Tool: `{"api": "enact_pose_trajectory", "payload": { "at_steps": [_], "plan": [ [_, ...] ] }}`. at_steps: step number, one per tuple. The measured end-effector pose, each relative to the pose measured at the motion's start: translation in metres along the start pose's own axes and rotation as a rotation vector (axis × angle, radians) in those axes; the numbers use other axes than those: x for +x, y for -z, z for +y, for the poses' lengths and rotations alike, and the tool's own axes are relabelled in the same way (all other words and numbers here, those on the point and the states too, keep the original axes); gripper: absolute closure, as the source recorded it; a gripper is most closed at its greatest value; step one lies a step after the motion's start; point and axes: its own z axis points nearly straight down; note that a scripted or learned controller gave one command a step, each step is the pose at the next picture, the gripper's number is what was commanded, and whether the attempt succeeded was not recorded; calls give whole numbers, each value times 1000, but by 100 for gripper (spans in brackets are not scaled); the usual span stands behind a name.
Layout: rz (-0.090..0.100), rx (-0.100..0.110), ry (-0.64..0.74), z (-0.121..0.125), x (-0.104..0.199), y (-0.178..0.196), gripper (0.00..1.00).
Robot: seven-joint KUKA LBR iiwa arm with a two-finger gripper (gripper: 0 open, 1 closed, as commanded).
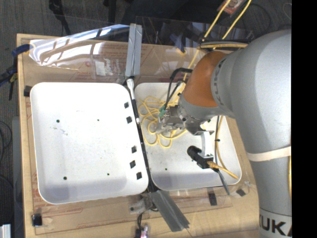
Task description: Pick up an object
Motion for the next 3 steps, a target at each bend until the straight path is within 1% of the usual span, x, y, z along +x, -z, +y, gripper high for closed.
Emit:
{"api": "enact_pose_trajectory", "payload": {
  "at_steps": [1,2,3],
  "plan": [
    [0,0,1,0,0,0,0],
    [-2,-10,90,29,4,-17,0],
    [-1,-9,94,29,5,-7,100]
  ]
}}
